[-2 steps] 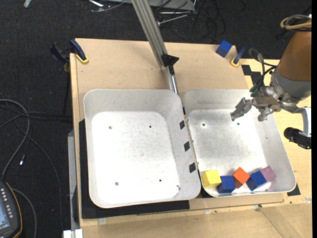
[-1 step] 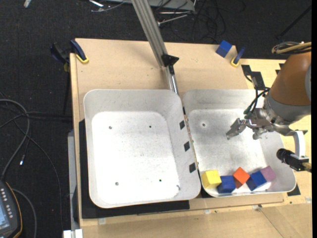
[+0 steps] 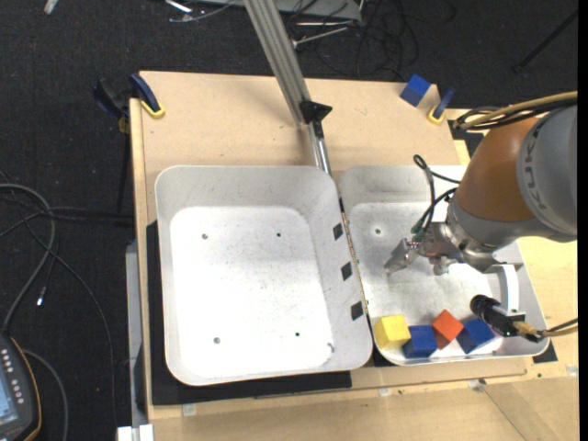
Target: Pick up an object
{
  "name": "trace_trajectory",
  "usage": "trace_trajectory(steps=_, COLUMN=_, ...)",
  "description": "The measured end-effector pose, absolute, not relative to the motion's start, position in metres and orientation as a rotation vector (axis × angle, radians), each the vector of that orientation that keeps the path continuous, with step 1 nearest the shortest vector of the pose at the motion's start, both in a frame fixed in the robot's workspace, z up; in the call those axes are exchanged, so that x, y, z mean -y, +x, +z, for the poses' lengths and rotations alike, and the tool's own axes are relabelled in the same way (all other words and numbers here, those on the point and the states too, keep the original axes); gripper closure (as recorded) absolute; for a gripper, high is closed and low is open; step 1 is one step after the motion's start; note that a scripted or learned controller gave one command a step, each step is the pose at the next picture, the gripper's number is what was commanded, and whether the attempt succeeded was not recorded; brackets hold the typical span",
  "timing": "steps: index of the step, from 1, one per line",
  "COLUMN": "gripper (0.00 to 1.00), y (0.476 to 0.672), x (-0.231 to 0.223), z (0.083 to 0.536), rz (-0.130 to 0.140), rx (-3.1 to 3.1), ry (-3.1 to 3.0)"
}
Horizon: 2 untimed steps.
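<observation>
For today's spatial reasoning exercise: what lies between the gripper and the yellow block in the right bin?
In the camera view, bare speckled bin floor separates the gripper from the yellow block; nothing else lies there.

Beneath me lies a dark speckled floor [image 3: 64, 62] strewn with black cables [image 3: 37, 246]. My pale wooden counter [image 3: 230, 122] carries clamps [image 3: 147, 95] at its far corners, and a metal pole [image 3: 280, 49] slants overhead.

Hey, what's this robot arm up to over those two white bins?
The arm has its claw down over the floor of the right bin, with nothing visibly held. The blocks sit along that bin's near edge: a yellow block, two blue blocks and an orange block. None is picked up yet.
</observation>
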<state>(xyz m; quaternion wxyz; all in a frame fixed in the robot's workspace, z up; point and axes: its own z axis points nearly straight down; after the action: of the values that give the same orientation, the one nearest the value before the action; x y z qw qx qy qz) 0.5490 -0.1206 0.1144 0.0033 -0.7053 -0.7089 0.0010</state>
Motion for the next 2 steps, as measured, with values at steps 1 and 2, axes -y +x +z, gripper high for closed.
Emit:
trace_trajectory(steps=1, gripper=0.0, y=0.65, x=0.107, z=0.095, rz=-0.005, rx=2.231, ry=-2.217)
trace_trajectory(steps=2, gripper=0.0, y=0.581, x=0.108, z=0.115, rz=0.002, rx=2.218, ry=-2.223)
